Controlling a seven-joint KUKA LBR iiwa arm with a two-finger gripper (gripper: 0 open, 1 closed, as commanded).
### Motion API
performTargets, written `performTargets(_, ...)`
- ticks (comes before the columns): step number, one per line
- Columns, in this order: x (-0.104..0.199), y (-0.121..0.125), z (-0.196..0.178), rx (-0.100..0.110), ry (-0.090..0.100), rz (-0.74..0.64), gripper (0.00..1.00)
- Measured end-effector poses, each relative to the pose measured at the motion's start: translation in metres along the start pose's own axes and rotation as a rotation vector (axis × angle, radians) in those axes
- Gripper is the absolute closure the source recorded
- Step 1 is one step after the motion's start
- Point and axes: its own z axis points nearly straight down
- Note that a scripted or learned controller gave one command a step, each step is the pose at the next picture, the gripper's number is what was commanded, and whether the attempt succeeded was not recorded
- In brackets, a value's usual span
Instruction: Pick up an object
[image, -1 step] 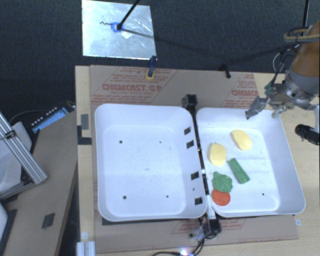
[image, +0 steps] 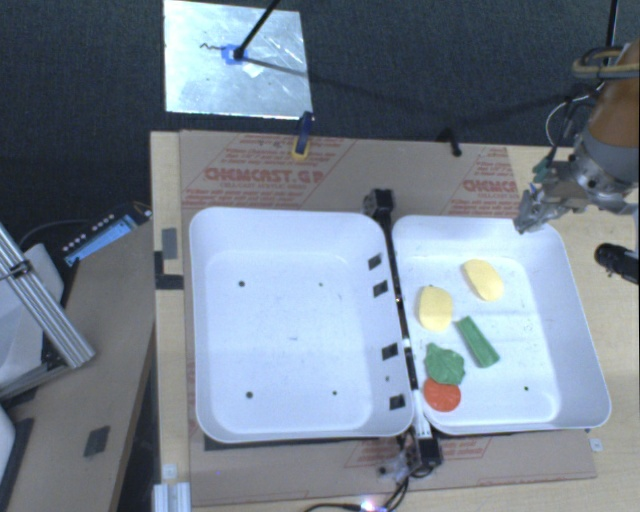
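Note:
The right bin holds several small items: a yellow oval piece, a yellow blocky piece, a green stick, a green leafy piece and a red-orange round piece. My gripper hangs over the bin's far right corner, above and to the right of the yellow oval piece, apart from all the items. Nothing shows between its tips.
The left bin lies beside the right one, joined by a black hinge strip. A silver sheet lies at the back. Aluminium rails and a cable box stand at the left.

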Motion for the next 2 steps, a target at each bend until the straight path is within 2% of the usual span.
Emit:
performTargets(1, 0.017, 0.029, -0.098, -0.009, -0.002, -0.001, 1.00)
performTargets(2, 0.024, 0.009, -0.283, -0.016, -0.004, 0.000, 1.00)
